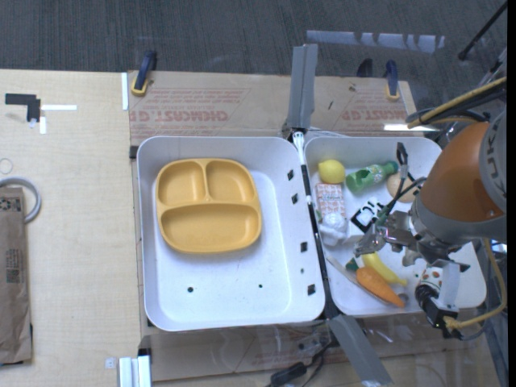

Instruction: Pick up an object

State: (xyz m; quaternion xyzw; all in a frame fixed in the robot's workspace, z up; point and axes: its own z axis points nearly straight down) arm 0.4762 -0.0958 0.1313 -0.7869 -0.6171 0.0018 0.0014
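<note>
Beneath the gripper [379, 239], a curved yellow banana [384, 269].

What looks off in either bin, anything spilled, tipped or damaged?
Nothing stands out. The yellow divided plate lies flat in the left bin. The lemon, green bottle, banana and carrot lie loosely jumbled in the right bin, none spilled out.

Dark grey carpet floor [201, 14] runs along the top. Below it lies the pale wood counter [72, 216], with a brown cardboard sheet [210, 107] held by blue clamps [145, 69]. Light is even and soft.
</note>
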